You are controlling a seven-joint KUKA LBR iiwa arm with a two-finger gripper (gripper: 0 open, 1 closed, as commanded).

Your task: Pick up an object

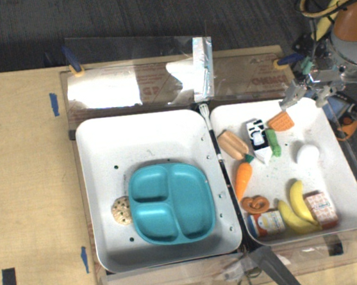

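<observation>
Two shallow white bins sat side by side on the bench. The left bin carried a teal divided plate near its middle, with a cookie lying just beside the plate's left edge.

The right bin held the loose objects. A tan bread roll lay at its far left, close to the dividing wall, and a carrot lay just nearer than it, green top toward the roll. To the right of the roll stood a black-and-white bottle with a green piece alongside it, and an orange wedge lay at the far side. A white egg-like ball rested toward the right wall. Along the near edge were a pretzel, a can, a banana and a small pinkish box, the banana touching both the can and the box.

The gripper hung over the far right corner of the right bin, beside the orange wedge; whether its pincer was open or closed I could not tell, and nothing was seen held in it
</observation>
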